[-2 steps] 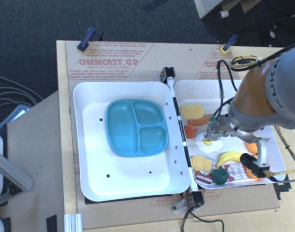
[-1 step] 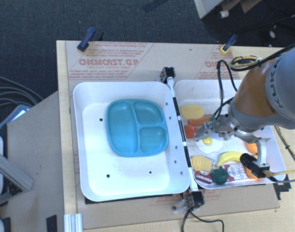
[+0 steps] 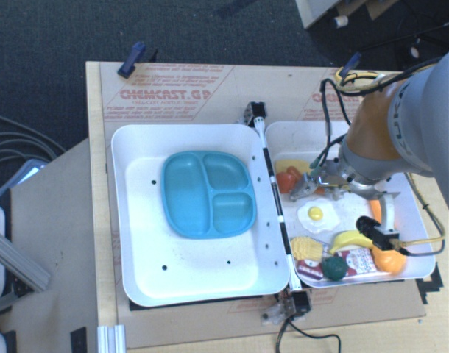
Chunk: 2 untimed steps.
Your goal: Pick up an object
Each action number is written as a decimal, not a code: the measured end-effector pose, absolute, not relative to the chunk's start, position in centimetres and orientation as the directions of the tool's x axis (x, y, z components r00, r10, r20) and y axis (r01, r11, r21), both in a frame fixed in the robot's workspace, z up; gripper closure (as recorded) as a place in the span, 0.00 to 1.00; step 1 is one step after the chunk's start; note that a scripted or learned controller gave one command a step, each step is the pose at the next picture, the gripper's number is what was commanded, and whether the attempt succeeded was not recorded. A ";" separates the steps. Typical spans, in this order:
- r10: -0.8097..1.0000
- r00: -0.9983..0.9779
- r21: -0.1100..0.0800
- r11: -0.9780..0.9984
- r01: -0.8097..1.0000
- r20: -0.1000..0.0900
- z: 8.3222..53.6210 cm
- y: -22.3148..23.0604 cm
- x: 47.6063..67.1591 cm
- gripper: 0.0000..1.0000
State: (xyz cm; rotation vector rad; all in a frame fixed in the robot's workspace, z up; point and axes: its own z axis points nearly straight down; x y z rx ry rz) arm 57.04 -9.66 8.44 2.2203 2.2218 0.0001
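Observation:
My gripper (image 3: 307, 188) reaches down into the right bin (image 3: 302, 133), right beside a red tomato-like piece (image 3: 287, 178) near the bin's left wall. Just below it lies a fried egg (image 3: 315, 215). Further forward sit a yellow corn piece (image 3: 307, 248), a banana (image 3: 351, 240), a green broccoli-like piece (image 3: 335, 268), an orange (image 3: 389, 259) and a red-and-white packet (image 3: 357, 262). The arm's grey body hides the bin's right side.
The left bin (image 3: 136, 212) holds a blue divided plate (image 3: 208, 194). A black clamp (image 3: 255, 112) joins the bins at the back, another (image 3: 294, 302) at the front. A blue clip (image 3: 131, 59) lies on the cardboard at the back left.

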 end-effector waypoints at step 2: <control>1.000 -0.002 0.001 0.002 1.000 -0.002 9.5 -9.6 61.0 1.00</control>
